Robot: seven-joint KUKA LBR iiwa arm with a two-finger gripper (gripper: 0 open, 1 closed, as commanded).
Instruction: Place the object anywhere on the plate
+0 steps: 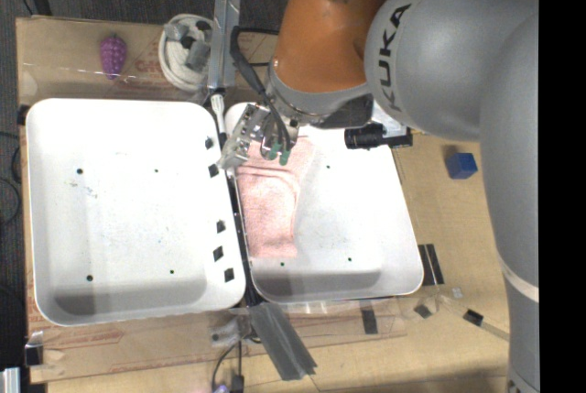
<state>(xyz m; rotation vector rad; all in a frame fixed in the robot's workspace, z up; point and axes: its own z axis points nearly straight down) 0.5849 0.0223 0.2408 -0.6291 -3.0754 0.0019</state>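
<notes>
Camera view: arm (pixel 412 43) hides right bin's (pixel 366 226) far edge.

My grey arm casing (pixel 458 43) looks like smooth, slightly glossy plastic, its orange band (pixel 325 25) satin, while both white bins (pixel 119 208) seem matt moulded plastic, the pink cloth (pixel 270 208) looks rough like terry, and the bench (pixel 64 48) resembles bare wood.

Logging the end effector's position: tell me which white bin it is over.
The right bin, the one holding the pink plate. The end effector hangs over its upper left corner; the left bin lies beside it.
</notes>
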